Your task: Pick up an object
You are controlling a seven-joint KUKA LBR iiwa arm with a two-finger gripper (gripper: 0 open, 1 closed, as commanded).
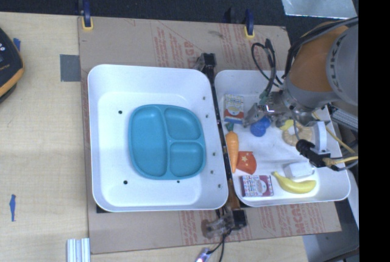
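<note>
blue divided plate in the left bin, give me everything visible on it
The blue plate is a rounded-rectangle tray of matte, plastic-looking material with three compartments: one long one on its left, two smaller ones on its right. It lies flat, slightly rotated, near the middle of the left bin, nothing in it. Only the bin floor touches it.

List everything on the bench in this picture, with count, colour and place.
shallow white plastic bin: one, white, left.
second shallow white plastic bin: one, white, right.
blue three-compartment plastic plate: one, blue, middle of the left bin.
orange toy carrot: one, orange, right bin's left edge.
red triangular block: one, red, beside the carrot.
yellow toy banana: one, yellow, right bin's near side.
small red-and-white packet: one, left of the banana.
white-and-green packet: one, right bin's far left.
round blue object: one, blue, under the hand.
hand: one, grey, over the right bin.
</note>
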